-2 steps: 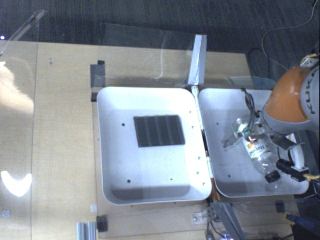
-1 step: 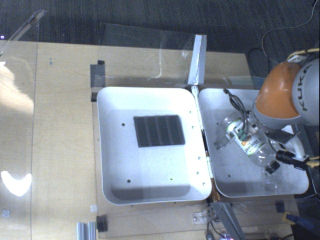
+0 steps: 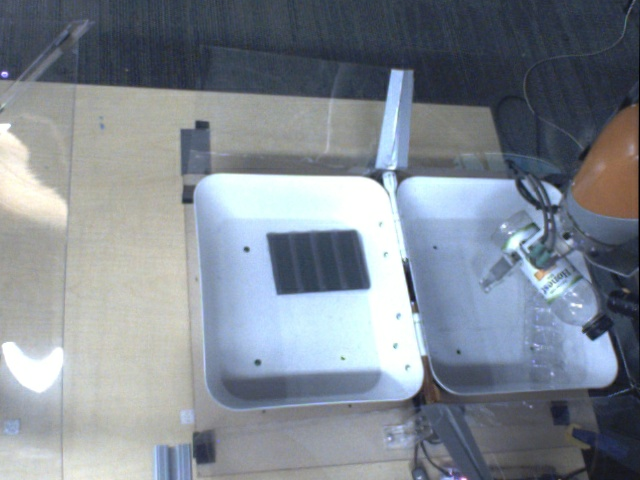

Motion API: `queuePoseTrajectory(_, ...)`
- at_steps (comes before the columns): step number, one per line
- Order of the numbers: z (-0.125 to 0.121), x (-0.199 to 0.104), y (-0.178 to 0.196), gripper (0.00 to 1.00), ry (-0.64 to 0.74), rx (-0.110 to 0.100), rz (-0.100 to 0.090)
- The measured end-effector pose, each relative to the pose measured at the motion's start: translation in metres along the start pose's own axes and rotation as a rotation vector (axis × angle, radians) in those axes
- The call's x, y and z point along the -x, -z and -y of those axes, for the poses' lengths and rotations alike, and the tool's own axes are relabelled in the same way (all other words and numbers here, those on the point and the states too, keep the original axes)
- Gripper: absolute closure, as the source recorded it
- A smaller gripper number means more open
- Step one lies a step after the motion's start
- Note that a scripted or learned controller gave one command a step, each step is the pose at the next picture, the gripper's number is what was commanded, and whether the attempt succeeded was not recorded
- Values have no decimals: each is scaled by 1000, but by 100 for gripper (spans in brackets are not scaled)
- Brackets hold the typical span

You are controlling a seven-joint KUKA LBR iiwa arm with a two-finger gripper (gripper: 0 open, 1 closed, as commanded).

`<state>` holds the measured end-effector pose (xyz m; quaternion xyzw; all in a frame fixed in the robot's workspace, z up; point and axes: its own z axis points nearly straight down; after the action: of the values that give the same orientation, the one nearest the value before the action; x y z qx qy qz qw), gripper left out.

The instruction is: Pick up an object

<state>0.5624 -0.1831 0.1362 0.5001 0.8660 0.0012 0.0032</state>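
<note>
Clear plastic bottle [image 3: 560, 286] lying in right bin [image 3: 450, 298], just below-right of gripper [image 3: 520, 248]; finger state indeterminate.

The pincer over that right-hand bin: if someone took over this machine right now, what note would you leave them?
Pincer: over the right bin, at a clear plastic bottle lying near the bin's right side. Whether it grips the bottle is unclear.
Left bin: a dark ribbed rectangular pad lies flat near the middle.
Done: arm reached into the right bin.
Left: confirm a grip, then lift an object clear.
</note>
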Motion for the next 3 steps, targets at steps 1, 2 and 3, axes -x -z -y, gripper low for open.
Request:
queuePoseTrajectory(1, -22, 38, 46, 0, 34, 1, 1)
queuePoseTrajectory(2, -31, 43, 95, 0, 184, 1, 2)
queuePoseTrajectory(3, -38, 5, 198, 0, 161, 4, 4)
